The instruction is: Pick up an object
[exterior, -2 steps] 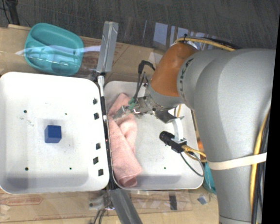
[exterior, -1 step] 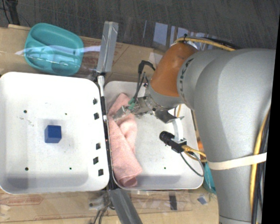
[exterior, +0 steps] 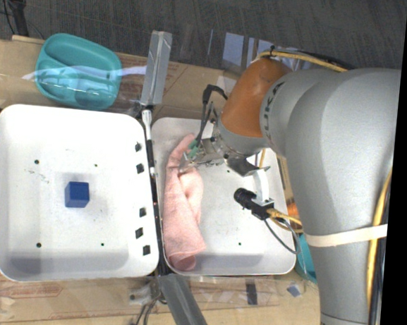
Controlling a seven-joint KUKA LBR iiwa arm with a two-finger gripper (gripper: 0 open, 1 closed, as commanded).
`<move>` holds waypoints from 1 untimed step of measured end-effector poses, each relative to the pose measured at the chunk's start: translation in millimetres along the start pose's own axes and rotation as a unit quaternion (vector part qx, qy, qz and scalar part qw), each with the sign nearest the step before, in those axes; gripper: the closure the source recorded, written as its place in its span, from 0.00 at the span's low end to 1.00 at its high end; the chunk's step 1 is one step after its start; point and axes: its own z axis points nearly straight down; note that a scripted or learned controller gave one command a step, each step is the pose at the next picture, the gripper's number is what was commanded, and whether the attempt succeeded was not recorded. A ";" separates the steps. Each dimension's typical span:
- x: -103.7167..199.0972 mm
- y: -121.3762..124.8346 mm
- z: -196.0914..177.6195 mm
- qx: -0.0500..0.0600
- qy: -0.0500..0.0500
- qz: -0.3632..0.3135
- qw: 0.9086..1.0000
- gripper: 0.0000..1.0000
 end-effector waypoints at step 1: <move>-0.1 0.0 0.0 0.000 0.000 0.000 1.000 0.00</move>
